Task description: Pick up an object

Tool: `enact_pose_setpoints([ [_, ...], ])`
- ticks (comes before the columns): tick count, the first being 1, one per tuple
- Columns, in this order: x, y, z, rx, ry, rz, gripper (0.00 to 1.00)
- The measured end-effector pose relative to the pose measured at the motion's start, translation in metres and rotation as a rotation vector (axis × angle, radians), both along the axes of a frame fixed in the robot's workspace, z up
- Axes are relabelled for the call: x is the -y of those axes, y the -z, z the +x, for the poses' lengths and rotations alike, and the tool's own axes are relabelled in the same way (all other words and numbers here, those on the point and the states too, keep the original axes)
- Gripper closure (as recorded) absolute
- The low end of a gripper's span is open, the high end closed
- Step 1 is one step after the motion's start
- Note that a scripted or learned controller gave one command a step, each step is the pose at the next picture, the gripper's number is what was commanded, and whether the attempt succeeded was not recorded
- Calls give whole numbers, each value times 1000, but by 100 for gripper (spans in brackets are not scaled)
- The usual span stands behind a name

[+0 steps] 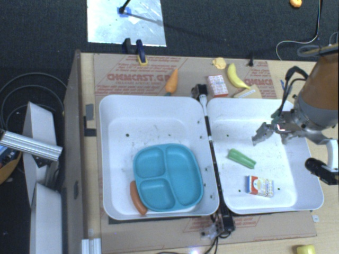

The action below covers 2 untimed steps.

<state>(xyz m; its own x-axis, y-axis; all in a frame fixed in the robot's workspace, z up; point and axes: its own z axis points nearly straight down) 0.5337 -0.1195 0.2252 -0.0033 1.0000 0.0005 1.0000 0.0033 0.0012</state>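
From my station I see the gripper (263, 134) hanging over the upper middle of the right bin (310, 197), its grey fingers pointing toward the bins' shared wall. I cannot tell whether it is open or closed, and I see nothing between its tips. The arm (323, 89) comes in from the right, its orange band above the wrist.

Just below the gripper, apart from it, lies one green piece (242, 158), tilted. Nearer the front of the same bin lies one small white carton (259, 186) with red and blue print.

The left bin (114, 120) holds one blue divided plate (167, 176) with three compartments, and one orange sausage (138, 197) lying just beside the plate's front left edge.

Behind the bins, on the cardboard sheet (132, 70), I count one carrot (171, 82), one small red-and-white box (217, 85), one banana (236, 77) and one small yellow lump (219, 63).

The bench stands on dark carpet (42, 30). A shiny metal sheet (126, 15) lies on the floor behind it, and a small orange ball (295, 2) sits far back on the right.
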Motion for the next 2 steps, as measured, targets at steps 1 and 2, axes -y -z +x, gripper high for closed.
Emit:
enact_pose_setpoints([
  [1,-27,67,12,-3,-3,1,0],
  [2,-26,145,29,-1,2,-1,0],
])
